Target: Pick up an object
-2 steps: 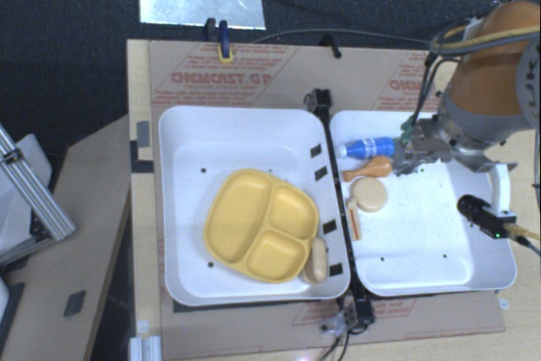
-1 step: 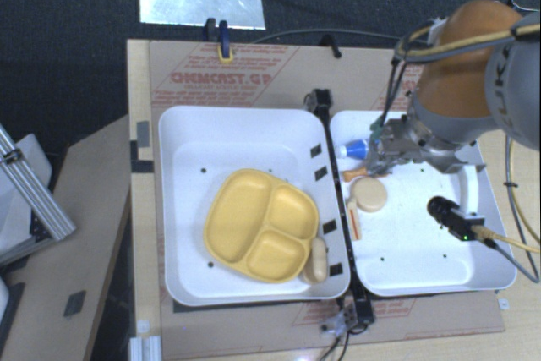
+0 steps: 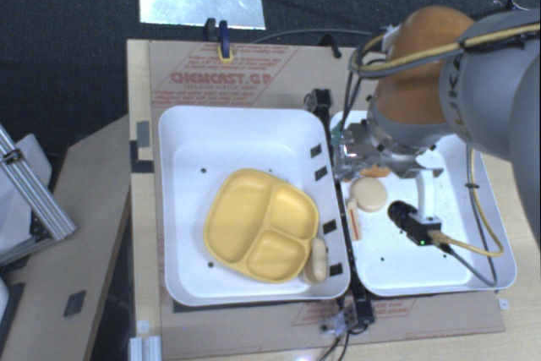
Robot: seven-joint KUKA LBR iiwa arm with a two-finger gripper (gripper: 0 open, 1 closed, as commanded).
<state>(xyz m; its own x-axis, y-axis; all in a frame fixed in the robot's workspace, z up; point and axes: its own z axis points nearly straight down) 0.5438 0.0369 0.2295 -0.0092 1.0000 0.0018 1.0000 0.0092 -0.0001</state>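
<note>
A round cream disc [image 3: 369, 194] lies in the right bin [image 3: 427, 270] and looks the likeliest object to take. The pincer [image 3: 353, 150] hangs just above and left of the disc; whether it is apart or together cannot be told. Judging by this, the step in hand is the approach. Next, the pincer needs to be centred over the disc and lowered. A thin orange stick [image 3: 353, 224] lies just below-left of the disc, and a yellow divided plate [image 3: 258, 224] sits well left of it in the left bin [image 3: 211, 131]. Far up-left of the disc, the brown sheet [image 3: 254, 63] on the bench reads "CHEMCAST GP" in red.
</note>
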